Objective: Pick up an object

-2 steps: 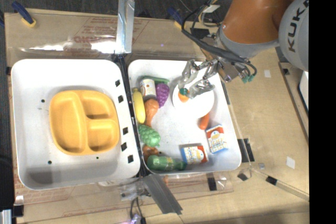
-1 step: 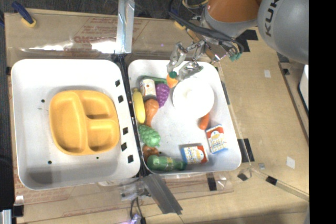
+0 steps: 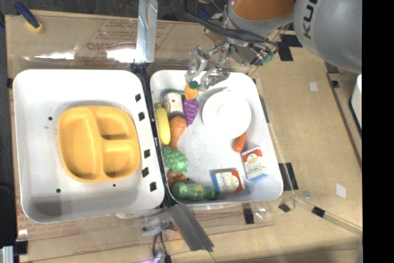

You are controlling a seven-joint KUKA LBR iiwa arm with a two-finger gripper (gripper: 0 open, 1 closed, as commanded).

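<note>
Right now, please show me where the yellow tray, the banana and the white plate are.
yellow tray [image 3: 98, 143]: camera view, on its centre divider.
banana [image 3: 162, 125]: camera view, middle of its length.
white plate [image 3: 226, 115]: camera view, centre of its face.

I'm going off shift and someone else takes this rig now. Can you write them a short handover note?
Hand: over the far edge of the right bin, just above the toy carrot; its grip can't be judged.
Things: toy food and a white plate lie in the right bin; a yellow divided tray sits in the left bin.
Done: nothing lifted.
Left: grasp one item and raise it.
</note>
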